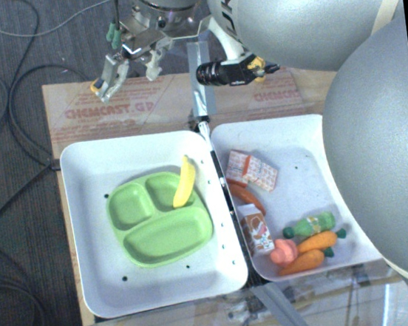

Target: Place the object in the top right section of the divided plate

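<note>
- The banana [184, 183] lies tilted in the top right section of the green divided plate [161, 235], its upper tip over the rim.
- The gripper [131, 70] hangs beyond the left bin [84, 211], jaws apart, empty.
- The arm's bulk [379, 135] hides part of the right bin [298, 139].

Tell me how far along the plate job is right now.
It looks mostly done: the banana lies in the top right section of the green divided plate in the left bin, its upper end leaning over the plate's rim. The gripper is up above the bins, open, with nothing between its fingers. What may be left is checking the banana sits fully inside that section.
</note>
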Controlling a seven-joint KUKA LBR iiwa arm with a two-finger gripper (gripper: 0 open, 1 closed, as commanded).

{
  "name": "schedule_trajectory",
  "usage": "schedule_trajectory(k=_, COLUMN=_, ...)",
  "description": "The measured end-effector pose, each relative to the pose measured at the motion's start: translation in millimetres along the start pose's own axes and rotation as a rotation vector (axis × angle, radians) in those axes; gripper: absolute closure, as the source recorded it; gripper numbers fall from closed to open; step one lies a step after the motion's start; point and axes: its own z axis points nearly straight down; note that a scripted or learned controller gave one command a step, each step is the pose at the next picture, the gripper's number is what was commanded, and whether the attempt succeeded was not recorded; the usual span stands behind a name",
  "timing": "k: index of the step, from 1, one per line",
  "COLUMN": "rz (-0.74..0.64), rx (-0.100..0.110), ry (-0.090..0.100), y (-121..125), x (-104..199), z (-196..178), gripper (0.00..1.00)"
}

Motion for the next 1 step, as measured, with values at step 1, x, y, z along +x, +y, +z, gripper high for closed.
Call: schedule_trajectory(k=1, rz=0.0, rx=0.0, ry=0.0, y=0.0, x=0.0, z=0.0, gripper=0.0)
